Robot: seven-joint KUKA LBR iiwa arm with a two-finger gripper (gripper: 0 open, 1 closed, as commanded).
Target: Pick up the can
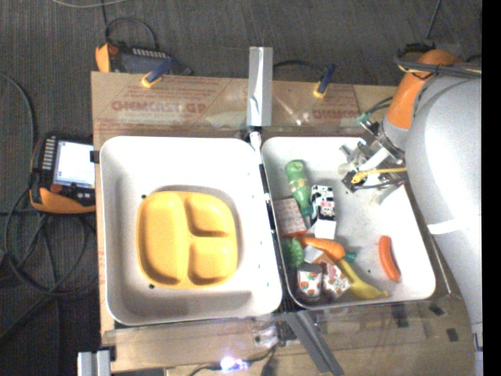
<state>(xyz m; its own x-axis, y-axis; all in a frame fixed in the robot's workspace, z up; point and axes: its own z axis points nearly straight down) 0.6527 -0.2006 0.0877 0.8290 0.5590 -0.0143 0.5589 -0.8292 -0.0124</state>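
Observation:
A small can (pixel 311 281) with a dark top and a red and white label stands in the front left corner of the right bin (pixel 407 210), pressed against a banana (pixel 357 283) and a carrot (pixel 322 246). My gripper (pixel 362 168) hangs over the far right part of that bin, well away from the can, with bare bin floor under it. I see nothing of the bin's contents in it.
The right bin also holds a green bottle (pixel 296 175), a black and white carton (pixel 322 202), a labelled item (pixel 288 210) against the left wall and a red sausage (pixel 388 258). A yellow divided tray (pixel 188 236) lies in the left bin (pixel 117 210).

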